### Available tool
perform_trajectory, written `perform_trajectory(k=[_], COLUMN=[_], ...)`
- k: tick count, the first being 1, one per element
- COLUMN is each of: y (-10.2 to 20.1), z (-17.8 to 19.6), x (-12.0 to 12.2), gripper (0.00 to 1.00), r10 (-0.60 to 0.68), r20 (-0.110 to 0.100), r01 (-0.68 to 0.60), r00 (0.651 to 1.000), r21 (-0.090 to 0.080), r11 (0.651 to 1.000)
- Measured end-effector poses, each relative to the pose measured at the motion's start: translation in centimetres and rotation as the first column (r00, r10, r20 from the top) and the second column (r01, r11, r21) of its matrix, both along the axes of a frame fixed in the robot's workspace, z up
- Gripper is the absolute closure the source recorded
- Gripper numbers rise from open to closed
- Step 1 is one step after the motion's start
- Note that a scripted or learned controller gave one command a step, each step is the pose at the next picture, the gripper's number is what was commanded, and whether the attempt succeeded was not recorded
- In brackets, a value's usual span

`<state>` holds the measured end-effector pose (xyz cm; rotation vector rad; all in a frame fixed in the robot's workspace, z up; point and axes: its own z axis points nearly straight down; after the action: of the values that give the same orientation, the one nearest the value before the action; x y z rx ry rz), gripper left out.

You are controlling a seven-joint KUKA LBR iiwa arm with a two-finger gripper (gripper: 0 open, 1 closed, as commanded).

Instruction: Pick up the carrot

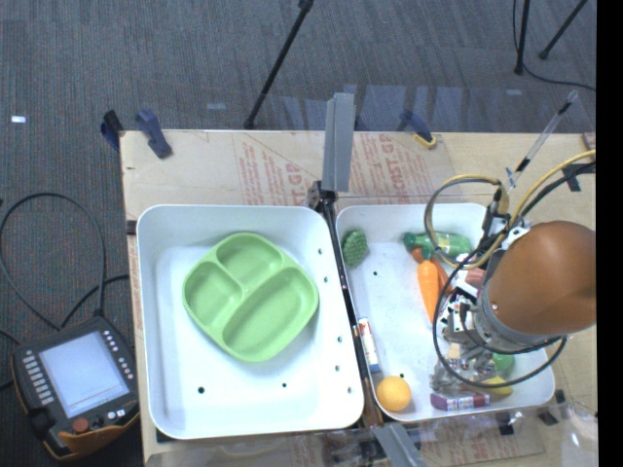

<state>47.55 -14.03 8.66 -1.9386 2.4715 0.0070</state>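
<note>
Grey arm [506, 331], orange band [545, 275], black and yellow cables looping off wrist.

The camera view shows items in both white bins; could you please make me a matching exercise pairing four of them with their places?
Things:
1. green three-compartment plastic plate
2. long orange carrot
3. round orange fruit
4. dark green bristly brush

Places:
A. right bin, near front-left corner
B. middle of left bin
C. right bin, upper-left corner by the divider
D. right bin, lying just left of the arm's wrist

Pairs: 1-B, 2-D, 3-A, 4-C
</note>
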Motion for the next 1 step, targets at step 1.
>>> perform_trajectory(k=[1], y=[-3.15], z=[22.35], x=[2.38], gripper=[1.00], r10=[0.205], r20=[0.014], r01=[-0.205], r00=[0.979], r21=[-0.007], r11=[0.979])
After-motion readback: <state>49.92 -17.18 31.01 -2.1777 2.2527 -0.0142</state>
